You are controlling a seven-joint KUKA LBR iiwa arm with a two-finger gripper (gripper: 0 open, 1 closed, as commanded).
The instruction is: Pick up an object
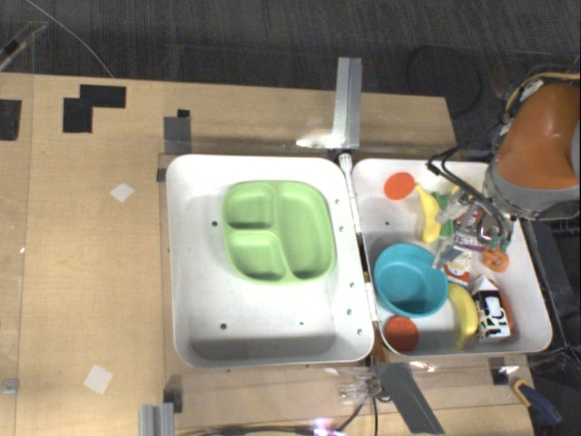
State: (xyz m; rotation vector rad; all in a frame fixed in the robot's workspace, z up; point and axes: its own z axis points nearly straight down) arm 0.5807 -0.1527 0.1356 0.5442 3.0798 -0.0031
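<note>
My gripper [463, 230] hangs low over the middle of the right bin [536, 330], reaching in from the right under the arm's orange band [545, 143]. Directly around it lie a yellow banana-shaped piece [428, 214], a small white and red packet [459, 264] and a small orange item [495, 260]. A blue bowl [410, 280] stands just left of and below the gripper. The clutter and the gripper's own body hide whatever is beneath it.
The right bin also holds an orange disc [398, 186], a red ball [402, 333], a second yellow banana [466, 312] and a black and white box [492, 313]. The left bin [195, 243] carries a green divided tray [276, 230]. A metal post [348, 103] rises behind the bins.
</note>
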